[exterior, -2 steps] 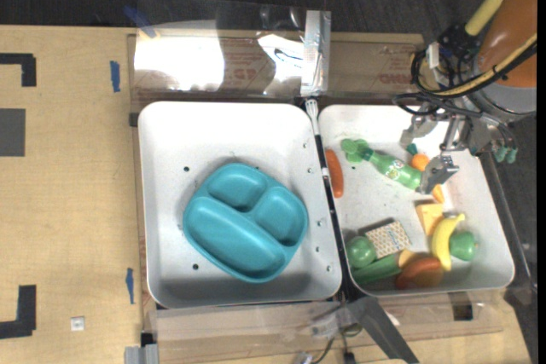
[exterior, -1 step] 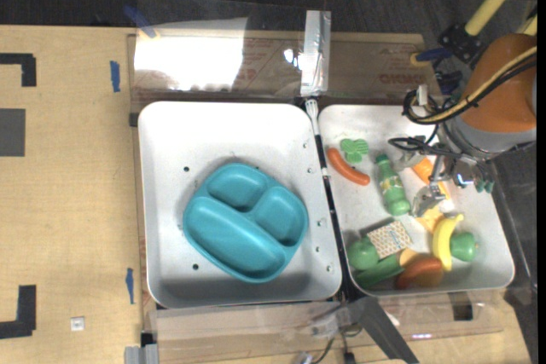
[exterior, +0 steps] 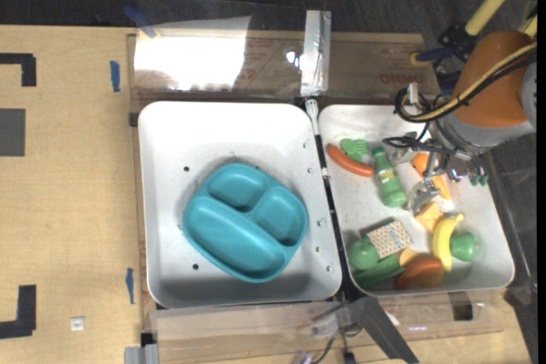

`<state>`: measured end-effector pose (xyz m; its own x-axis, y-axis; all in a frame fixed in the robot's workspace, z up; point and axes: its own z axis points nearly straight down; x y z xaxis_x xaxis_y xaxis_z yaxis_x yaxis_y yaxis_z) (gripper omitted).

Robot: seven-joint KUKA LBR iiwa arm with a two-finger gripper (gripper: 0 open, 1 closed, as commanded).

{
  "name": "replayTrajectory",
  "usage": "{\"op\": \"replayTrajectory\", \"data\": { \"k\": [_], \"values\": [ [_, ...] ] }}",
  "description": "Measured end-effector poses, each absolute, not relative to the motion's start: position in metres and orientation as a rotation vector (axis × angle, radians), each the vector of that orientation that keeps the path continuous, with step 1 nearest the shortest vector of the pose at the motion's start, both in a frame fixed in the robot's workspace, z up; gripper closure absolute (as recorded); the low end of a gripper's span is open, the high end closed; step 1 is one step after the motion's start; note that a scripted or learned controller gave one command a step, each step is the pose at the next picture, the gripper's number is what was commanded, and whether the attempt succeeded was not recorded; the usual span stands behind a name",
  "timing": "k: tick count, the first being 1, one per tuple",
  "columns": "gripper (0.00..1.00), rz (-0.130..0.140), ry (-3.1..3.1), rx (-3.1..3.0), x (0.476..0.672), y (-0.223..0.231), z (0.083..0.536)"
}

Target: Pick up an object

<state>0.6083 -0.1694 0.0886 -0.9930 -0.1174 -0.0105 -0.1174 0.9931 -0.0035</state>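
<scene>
1. The gripper (exterior: 429,183) hangs low over the right bin (exterior: 502,222), at the end of the grey arm (exterior: 490,94) that enters from the right of the view.
2. Jaw state: cannot be told; metal parts and cables blur together with the toys beneath.
3. Nearest candidates: a small orange piece (exterior: 437,186) lies directly under or against the tool, and the yellow banana (exterior: 444,236) lies just below it in the view, its long axis running away from the tool toward the bin's near wall.
4. To the tool's left lies a green bottle (exterior: 390,183), long axis roughly parallel to the banana; further left, an orange carrot (exterior: 351,162) lies slantwise.
5. Judgement: the coming grasp turns on whether the orange piece sits between the jaws or beside them; this cannot be resolved here.
6. The left bin (exterior: 162,183) holds a teal divided plate (exterior: 245,220), well apart from the tool.
</scene>
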Motion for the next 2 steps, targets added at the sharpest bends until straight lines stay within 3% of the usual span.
{"op": "replayTrajectory", "data": {
  "k": [1,2],
  "values": [
    [1.00,-0.010,3.110,-0.184,0.6127,-0.1687,0.1033],
    [0.00,-0.009,3.111,-0.185,0.6123,-0.1683,0.1024]
  ]
}}
